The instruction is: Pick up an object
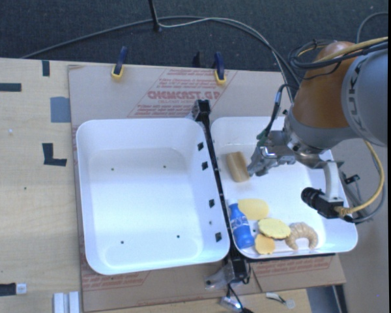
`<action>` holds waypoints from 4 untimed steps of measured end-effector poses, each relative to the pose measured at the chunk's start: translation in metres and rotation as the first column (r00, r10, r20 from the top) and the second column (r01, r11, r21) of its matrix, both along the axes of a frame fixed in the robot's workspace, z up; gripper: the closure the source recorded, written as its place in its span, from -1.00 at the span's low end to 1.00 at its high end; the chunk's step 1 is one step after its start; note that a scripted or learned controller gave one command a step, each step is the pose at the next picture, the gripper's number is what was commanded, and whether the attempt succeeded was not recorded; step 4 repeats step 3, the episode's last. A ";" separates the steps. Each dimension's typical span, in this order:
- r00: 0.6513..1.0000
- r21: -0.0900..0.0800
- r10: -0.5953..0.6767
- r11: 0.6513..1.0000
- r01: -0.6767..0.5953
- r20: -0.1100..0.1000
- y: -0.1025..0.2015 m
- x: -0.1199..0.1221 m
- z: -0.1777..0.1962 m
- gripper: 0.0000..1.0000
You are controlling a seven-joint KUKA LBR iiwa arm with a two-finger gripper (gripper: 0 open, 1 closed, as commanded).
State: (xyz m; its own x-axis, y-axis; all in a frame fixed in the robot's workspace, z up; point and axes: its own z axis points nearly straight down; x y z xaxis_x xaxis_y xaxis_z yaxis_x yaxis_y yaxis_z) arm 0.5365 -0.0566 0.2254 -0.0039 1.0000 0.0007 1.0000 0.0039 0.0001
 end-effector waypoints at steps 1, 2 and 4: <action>1.000 0.000 0.001 1.000 -0.001 -0.001 0.050 0.023 -0.010 1.00; 1.000 0.000 0.001 1.000 -0.001 0.000 0.100 0.046 0.000 1.00; 1.000 0.000 0.001 1.000 -0.001 0.000 0.153 0.079 -0.001 1.00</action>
